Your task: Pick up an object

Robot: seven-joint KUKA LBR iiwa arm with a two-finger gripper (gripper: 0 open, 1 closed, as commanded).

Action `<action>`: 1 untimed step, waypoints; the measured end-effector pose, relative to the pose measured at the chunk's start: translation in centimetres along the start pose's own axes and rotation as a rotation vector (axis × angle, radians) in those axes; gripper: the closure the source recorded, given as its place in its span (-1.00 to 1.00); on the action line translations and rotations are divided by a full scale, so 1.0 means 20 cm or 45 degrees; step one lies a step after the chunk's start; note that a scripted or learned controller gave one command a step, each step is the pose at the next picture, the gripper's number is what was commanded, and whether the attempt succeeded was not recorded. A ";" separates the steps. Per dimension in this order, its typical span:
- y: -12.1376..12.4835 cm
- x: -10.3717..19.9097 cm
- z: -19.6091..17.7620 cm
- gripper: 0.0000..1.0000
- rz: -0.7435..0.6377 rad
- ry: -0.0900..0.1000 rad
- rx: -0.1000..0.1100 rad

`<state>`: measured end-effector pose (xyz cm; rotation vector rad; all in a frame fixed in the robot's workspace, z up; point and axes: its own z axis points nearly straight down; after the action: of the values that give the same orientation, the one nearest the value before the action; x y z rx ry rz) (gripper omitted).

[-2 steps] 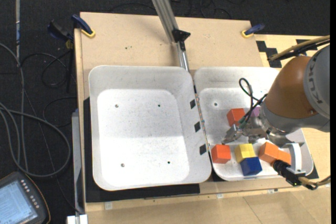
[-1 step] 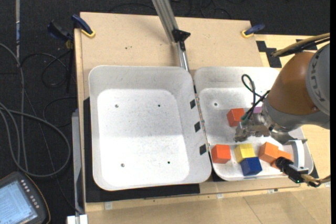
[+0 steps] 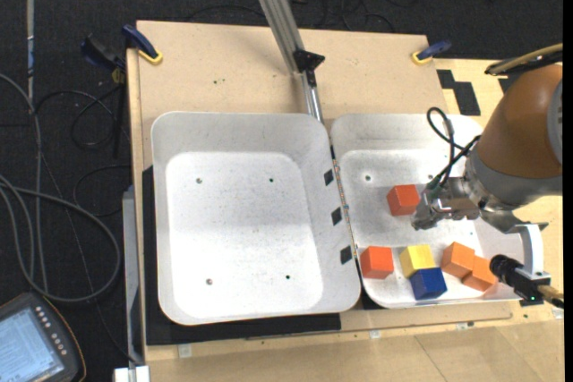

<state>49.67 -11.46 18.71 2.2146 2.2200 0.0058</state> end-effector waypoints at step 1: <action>0.01 0.00 -0.25 1.00 -0.001 0.000 0.000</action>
<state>49.88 -11.48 23.64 2.2135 2.2208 0.0055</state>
